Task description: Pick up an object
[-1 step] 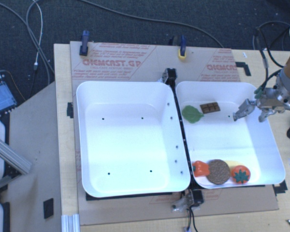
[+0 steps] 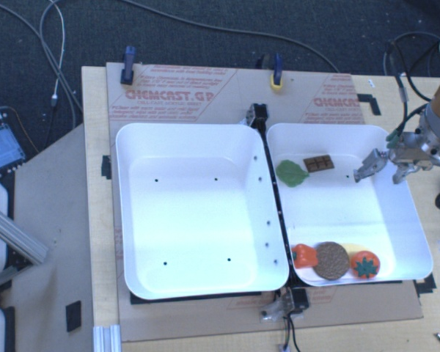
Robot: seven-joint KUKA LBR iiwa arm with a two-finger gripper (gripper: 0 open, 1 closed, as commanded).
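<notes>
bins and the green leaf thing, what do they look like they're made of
Both bins look like thin moulded plastic, glossy white: rounded corners, smooth walls, soft sheen. The green leaf piece looks like matte plastic or rubber toy food, with flat even colour and no shine; the view leaves it open which.

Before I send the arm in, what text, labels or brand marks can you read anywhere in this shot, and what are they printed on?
"CHEMCAST GP" as best it reads, red print, on the protective sheet behind the left bin.
The same red print repeats at the sheet's right: too blurred to read.
Smaller red lines around both: too small to read.
Blue screen at far left: unreadable.
</notes>
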